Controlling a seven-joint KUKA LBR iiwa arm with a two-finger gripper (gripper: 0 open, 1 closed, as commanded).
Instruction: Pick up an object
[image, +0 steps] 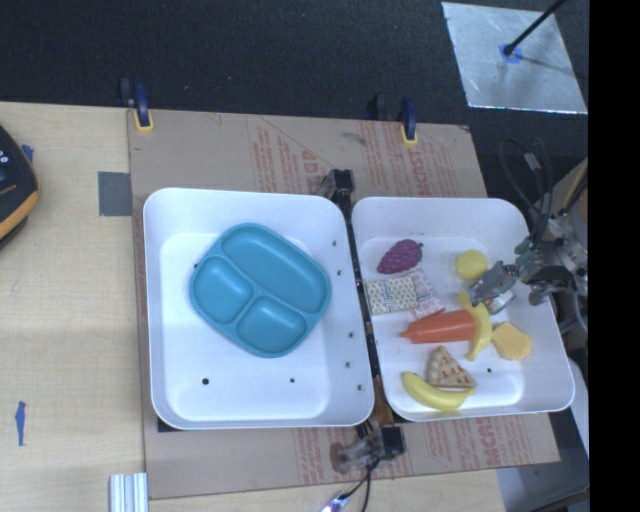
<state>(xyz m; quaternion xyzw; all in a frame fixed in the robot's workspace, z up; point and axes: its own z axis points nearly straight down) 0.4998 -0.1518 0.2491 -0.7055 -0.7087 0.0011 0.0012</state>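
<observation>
The right bin (540, 395) holds several toy foods. Among them are a purple bunch of grapes (399, 256), a yellow lemon (472, 264), a wrapped cracker (396, 294), an orange carrot (440, 326), a pizza slice (448, 369), a yellow banana (432, 393) and a yellow wedge (512, 342). My gripper (493, 287) reaches in from the right and hangs low over the bin. It sits just right of the lemon and above a small curved yellow piece (481, 330). I see nothing held in it.
The left bin (170, 390) bears a blue divided plate (260, 288). Both bins rest on a cardboard sheet (250, 150) clamped to the wooden bench. A yellow and black device (12, 190) lies at the far left edge. Cables hang by the arm (555, 262) at the right.
</observation>
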